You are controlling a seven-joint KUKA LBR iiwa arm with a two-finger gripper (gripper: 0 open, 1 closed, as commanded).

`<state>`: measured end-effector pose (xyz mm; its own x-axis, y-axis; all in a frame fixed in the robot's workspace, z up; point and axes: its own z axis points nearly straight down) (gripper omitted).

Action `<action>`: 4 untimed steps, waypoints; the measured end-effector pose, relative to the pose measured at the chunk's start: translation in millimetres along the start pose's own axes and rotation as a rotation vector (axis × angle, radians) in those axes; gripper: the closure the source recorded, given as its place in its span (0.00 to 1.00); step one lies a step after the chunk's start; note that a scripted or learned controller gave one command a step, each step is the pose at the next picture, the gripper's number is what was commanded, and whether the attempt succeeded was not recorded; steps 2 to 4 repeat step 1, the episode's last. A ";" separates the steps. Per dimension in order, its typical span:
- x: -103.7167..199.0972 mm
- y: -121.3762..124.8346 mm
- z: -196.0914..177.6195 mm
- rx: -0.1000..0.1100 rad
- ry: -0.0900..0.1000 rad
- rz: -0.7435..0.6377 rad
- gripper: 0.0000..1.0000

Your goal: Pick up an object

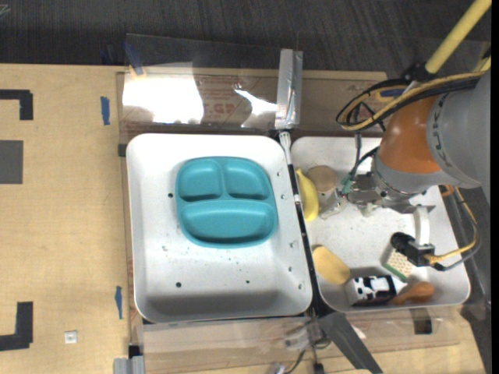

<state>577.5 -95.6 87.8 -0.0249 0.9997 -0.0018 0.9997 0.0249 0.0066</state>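
Several objects lie in the right bin [456, 232]; the hand [331, 201] is low beside a yellow piece [307, 195] at its left wall, its grip hidden from sight. This looks like the reach; next it must close and lift.

A yellow banana-shaped toy [307, 195] lies against the right bin's [456, 287] left wall, curving along it. A tan, rounded bread-like piece [330, 266] sits nearer the front-left corner. Along the front wall lie a black-and-white cow-patterned object [373, 287] and, touching it, an orange carrot-like piece [417, 291]. A teal 3-compartment plastic plate [225, 201] rests flat in the left bin's [148, 271] middle.
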 end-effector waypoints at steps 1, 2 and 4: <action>-10.4 26.2 0.5 0.000 0.001 -0.251 0.00; -10.4 26.2 0.5 0.000 0.001 -0.251 0.00; -10.4 26.2 0.5 0.000 0.001 -0.251 0.00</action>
